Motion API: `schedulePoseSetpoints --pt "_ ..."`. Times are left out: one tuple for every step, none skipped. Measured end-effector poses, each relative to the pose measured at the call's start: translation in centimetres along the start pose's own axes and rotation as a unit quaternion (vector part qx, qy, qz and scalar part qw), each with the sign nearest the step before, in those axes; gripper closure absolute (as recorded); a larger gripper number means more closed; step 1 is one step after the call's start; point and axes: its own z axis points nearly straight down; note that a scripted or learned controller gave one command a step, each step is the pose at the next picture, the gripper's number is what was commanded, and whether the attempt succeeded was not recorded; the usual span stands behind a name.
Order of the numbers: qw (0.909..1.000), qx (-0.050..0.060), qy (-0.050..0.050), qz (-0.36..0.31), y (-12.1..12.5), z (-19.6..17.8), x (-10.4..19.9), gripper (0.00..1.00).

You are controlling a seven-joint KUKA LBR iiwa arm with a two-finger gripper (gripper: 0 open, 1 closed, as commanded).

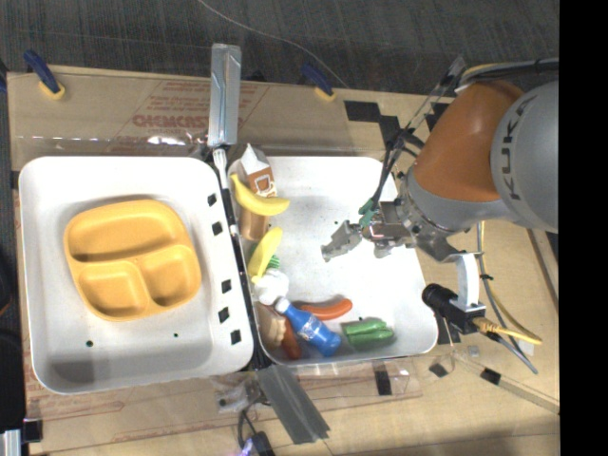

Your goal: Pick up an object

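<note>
The arm [494, 160] reaches in over the right bin [399, 174], and its end effector [340, 243] hangs above a bare stretch of the bin floor, right of the objects and apart from all of them. From this slanted view I cannot tell whether the end effector is wide or narrow; nothing is seen held in it. My reading is that the task is at the approach step: no object has been grasped yet, and the tool must first be set over a target. The candidates are crowded along the bin's left wall and lower edge. A yellow banana [256, 200] lies across a small carton [255, 171] near the top, with a second yellowish piece [265, 252] just below. Lower down, a blue bottle [310, 328] with a white cap lies on its side, touching an orange-red sausage-like item [327, 307] and just beside a green pepper-like piece [367, 331]. The green piece looks the most reachable, since it lies at the open end of the row. The next move probably calls for travel toward the lower edge, a descent with the fingers set across the object's narrow width, and care not to strike the bin wall. The left bin [38, 255] holds a yellow divided tray [131, 257], well apart from the tool on the worktop [114, 98].
</note>
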Motion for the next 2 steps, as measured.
schedulePoseSetpoints --pt "0.9998 -0.001 0.0 -0.018 -3.3 13.4 3.6 0.0" --pt "0.9997 -0.001 0.0 0.023 -1.3 13.7 0.3 0.0"
